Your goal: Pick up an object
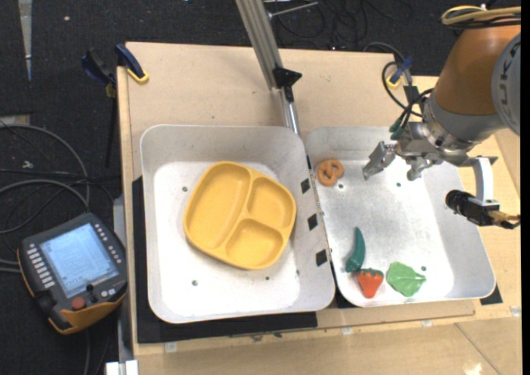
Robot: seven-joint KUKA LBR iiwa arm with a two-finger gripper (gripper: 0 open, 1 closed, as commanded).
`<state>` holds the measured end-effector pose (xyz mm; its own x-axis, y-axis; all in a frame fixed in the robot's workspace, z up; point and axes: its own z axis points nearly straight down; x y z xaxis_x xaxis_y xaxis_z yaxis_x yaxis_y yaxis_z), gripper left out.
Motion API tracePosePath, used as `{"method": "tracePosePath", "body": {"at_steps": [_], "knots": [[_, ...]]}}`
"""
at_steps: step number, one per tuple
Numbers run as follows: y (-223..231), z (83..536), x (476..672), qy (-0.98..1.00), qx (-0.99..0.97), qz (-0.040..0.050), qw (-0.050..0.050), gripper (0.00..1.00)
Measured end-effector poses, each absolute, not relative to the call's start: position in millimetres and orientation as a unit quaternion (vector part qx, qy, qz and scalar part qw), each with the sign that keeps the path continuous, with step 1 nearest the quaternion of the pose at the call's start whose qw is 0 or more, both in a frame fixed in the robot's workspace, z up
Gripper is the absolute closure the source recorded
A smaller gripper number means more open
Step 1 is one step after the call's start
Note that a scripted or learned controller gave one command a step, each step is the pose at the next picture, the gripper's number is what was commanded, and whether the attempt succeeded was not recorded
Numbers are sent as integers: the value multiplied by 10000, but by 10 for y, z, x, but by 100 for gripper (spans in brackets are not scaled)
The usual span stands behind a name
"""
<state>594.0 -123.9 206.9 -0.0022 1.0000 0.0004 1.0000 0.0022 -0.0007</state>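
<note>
Down at the near edge lie a red toy (370, 281), a green toy (406, 278) and a teal pepper (356, 250). Up high, the gripper (399, 162) hangs with fingers wide, holding nothing. It may grab air, because the toys are far away.

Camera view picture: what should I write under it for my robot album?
Robot claw open above the right bin, near a pretzel; yellow tray in the left bin.

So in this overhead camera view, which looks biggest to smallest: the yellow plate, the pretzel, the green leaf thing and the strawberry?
1. Yellow divided plate, by far.
2. Green leaf.
3. Strawberry and pretzel look about alike; I wouldn't rank them.
</note>
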Motion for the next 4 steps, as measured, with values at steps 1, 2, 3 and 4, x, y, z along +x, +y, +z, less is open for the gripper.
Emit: {"method": "tracePosePath", "body": {"at_steps": [1,2,3,4], "knots": [[-1238,2070,5941,-7076,-7066,-1,3,0],[-1257,1444,5874,-7068,-7074,22,26,0],[-1252,931,5872,-7071,-7072,7,4,0],[-1252,1061,5883,-7070,-7072,-6,-12,100]]}}
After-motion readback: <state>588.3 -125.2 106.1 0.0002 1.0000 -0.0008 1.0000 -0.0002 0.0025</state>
